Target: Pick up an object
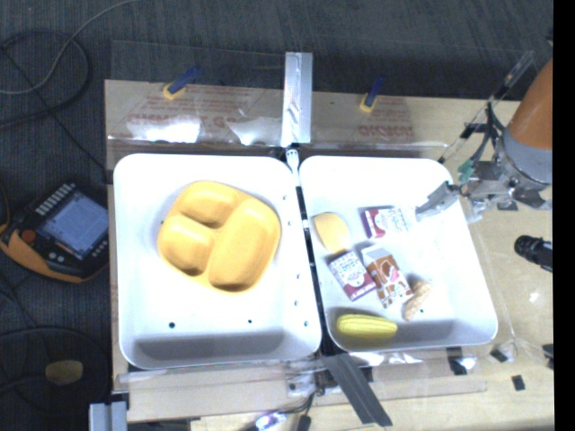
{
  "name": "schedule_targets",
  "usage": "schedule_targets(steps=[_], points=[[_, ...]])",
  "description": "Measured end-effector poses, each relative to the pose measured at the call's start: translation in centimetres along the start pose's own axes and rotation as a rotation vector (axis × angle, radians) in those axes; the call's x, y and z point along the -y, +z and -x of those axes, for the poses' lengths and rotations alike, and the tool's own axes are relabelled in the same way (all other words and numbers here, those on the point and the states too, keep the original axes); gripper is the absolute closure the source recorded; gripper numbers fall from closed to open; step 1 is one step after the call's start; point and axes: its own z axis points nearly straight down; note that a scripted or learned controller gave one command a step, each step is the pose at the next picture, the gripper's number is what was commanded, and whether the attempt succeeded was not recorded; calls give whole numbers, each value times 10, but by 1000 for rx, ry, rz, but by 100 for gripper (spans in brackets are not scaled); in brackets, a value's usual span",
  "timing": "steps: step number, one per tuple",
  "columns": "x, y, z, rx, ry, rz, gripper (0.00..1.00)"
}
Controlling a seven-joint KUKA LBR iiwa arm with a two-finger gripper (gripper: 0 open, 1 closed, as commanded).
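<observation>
In the left bin [135, 330] lies a big yellow lumpy piece [218, 234] — it looks like soft foam or plastic bread, bulky and light, too wide for a two-finger gripper except at an edge lobe; it sits near the bin's middle. The right bin [476, 303] holds the smaller things: a pale yellow wedge [330, 231] close to the dividing wall, probably stiff and light, easy to pinch across its narrow sides; below it, near the front wall, a yellow corn-like piece [366, 328], rounded and likely slippery, best taken across its short axis; three small printed packets [350, 274], [384, 275], [382, 220] — flat, thin, hard to get under; a small tan piece [416, 302] just beside them. The gripper [437, 200] hangs over the right bin's upper right part, apart from every object, grasping nothing; whether it is released or clenched I cannot tell.
</observation>
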Motion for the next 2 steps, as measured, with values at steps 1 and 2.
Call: schedule_targets(steps=[1,2], points=[[25,140,-48,2,17,7,0],[-29,52,-110,2,-131,-1,0]])
